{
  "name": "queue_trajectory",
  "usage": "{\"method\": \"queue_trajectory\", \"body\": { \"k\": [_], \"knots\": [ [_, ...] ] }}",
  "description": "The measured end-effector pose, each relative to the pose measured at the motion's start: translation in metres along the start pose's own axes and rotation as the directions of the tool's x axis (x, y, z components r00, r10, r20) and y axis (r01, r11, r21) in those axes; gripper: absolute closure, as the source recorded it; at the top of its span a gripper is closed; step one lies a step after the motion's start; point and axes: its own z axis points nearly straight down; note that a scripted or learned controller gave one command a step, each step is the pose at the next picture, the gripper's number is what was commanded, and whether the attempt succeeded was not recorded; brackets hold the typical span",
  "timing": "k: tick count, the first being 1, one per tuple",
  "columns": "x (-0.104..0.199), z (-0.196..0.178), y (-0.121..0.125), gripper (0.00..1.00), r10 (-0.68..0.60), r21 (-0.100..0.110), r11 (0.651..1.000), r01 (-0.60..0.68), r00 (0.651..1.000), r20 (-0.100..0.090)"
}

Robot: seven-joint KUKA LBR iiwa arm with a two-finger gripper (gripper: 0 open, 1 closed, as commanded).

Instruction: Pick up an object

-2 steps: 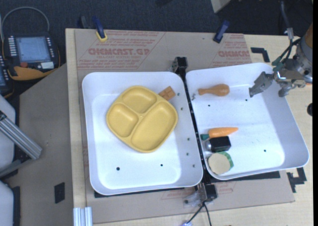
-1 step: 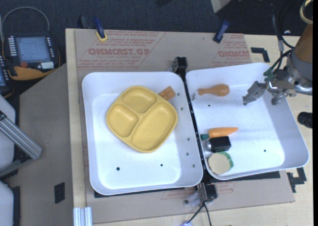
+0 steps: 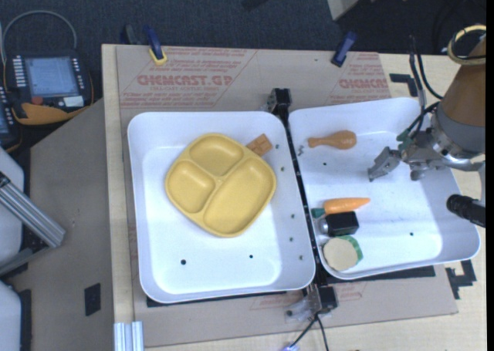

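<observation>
**Open jaws over the right bin, nothing held**

Jaws spread, my gripper (image 3: 399, 164) hangs over bare white floor in the right bin (image 3: 455, 245); nothing lies between the two grey metal fingers (image 3: 380, 167).

Items, placed from my jaws:
- Drumstick-shaped piece (image 3: 333, 140), tan, smooth, bulbous at one end: up and to the left, apart from me.
- Carrot (image 3: 346, 204), orange, tapered: below and to the left.
- Black block (image 3: 340, 224), boxy: just beneath the carrot, touching it.
- Round disc (image 3: 340, 253), pale face with a green rim: lower still, by the bin's near-left corner.
- Divided plate (image 3: 221, 184), yellow, three compartments, matte plastic: far left in the left bin (image 3: 154, 257).
- Small brown block (image 3: 259, 144): at that plate's upper edge.

Surroundings: both bins are shallow, glossy white, rounded at the corners, on a printed cardboard sheet (image 3: 224, 75) clamped by blue clips (image 3: 157, 48). Dark floor beyond; a handheld screen unit (image 3: 48, 81) sits far left.
</observation>
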Motion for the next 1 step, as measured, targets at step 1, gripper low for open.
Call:
{"method": "queue_trajectory", "body": {
  "k": [1],
  "knots": [
    [0.009,0.0594,-0.0043,0.0,-0.001,0.0,1.0,0.001,1.0,-0.001]
  ]
}}
